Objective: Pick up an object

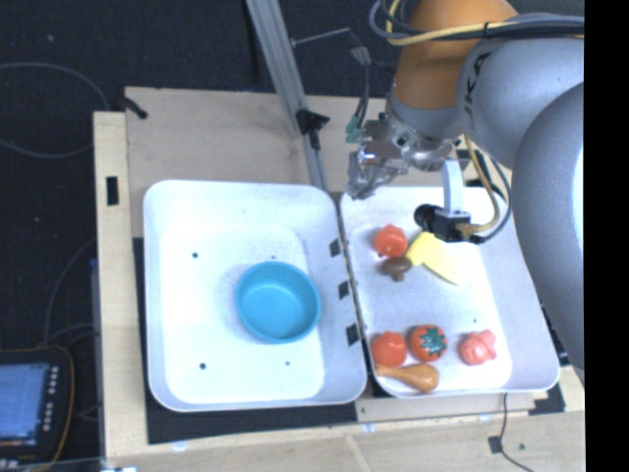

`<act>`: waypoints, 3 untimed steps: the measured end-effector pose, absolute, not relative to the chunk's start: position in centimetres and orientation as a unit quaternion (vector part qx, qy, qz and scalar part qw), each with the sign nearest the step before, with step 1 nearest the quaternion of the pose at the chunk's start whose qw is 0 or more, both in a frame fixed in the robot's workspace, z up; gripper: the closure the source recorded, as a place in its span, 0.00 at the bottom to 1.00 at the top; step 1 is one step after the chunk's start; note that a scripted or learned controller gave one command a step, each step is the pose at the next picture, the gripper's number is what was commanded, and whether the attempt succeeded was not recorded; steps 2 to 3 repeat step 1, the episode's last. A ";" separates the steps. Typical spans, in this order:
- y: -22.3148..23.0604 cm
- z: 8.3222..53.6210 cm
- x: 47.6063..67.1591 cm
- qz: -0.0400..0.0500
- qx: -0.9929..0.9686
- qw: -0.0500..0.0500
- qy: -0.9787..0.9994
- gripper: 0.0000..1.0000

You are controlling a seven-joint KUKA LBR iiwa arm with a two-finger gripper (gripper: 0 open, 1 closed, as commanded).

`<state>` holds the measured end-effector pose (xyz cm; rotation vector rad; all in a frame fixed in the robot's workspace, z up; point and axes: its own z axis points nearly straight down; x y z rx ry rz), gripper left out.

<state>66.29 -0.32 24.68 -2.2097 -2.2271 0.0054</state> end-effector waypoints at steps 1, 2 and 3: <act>5.5 25.6 67.0 -0.001 -0.703 0.001 -0.711 1.00; 5.5 25.6 67.0 -0.001 -0.703 0.001 -0.711 1.00; 5.5 25.6 67.0 -0.001 -0.703 0.001 -0.711 1.00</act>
